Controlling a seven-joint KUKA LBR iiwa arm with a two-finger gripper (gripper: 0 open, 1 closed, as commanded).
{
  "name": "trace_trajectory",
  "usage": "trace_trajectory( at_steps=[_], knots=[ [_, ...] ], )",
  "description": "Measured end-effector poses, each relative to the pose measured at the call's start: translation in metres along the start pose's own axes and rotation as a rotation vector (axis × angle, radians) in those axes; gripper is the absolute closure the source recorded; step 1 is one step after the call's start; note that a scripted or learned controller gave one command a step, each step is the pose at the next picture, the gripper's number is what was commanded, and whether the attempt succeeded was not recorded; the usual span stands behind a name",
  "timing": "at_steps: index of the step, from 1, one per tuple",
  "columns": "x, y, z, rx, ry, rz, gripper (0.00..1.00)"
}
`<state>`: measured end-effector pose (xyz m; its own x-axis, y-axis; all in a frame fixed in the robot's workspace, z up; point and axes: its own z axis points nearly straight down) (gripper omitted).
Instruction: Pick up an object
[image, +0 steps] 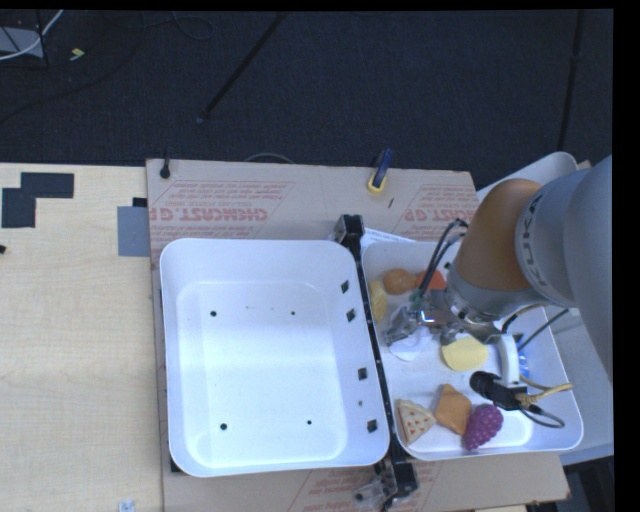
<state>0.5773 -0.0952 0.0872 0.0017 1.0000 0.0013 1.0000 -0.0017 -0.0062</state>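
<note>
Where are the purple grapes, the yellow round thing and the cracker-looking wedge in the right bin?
purple grapes (482, 425): camera view, middle of the bunch.
yellow round thing (465, 354): camera view, centre of its top face.
cracker-looking wedge (413, 420): camera view, middle of its speckled face.

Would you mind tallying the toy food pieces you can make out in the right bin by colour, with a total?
Yellow: 2, the round yellow piece and a pale yellow piece at the divider.
Orange: 2, the orange wedge and a rounded orange piece.
Purple: 1, the purple grape bunch.
Tan: 1, the tan triangular slice.
Total: 6; the arm may hide more.
</note>
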Motion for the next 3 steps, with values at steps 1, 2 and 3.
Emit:
trace_trajectory(
  at_steps=[1,2,3],
  knots=[
    [-0.003,0.062,-0.001,-0.007,-0.001,-0.002,0.0],
    [-0.022,-0.013,0.0,0.0,-0.001,0.002,0.0],
    [-0.023,-0.011,-0.01,-0.002,0.001,0.006,1.0]
  ],
)
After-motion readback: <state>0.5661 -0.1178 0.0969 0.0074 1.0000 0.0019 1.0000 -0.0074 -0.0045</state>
